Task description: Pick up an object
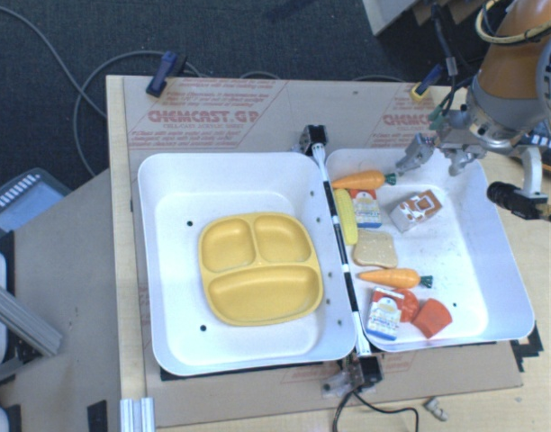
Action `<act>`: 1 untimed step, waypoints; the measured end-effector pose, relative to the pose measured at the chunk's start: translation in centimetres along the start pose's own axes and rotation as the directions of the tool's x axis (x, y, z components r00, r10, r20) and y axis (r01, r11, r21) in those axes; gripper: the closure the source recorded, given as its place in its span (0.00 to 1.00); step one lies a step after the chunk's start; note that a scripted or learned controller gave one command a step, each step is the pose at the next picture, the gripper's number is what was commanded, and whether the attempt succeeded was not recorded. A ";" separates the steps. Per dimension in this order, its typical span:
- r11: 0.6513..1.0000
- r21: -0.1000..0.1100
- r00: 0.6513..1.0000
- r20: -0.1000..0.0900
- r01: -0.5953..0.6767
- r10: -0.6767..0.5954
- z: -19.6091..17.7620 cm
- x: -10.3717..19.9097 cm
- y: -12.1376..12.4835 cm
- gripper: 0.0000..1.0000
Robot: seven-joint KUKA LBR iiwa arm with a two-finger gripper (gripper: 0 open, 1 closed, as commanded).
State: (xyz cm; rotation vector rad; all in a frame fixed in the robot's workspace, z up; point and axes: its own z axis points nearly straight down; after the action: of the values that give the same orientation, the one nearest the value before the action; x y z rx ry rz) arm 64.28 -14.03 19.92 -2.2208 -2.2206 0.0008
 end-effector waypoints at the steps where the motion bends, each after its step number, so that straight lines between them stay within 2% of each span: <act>1: 1.000 -0.011 1.000 0.003 0.000 0.000 8.9 4.8 -2.4 0.00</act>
State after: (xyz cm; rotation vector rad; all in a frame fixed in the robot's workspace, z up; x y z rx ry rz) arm 61.91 -9.22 10.99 -2.2271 -2.2280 -0.0081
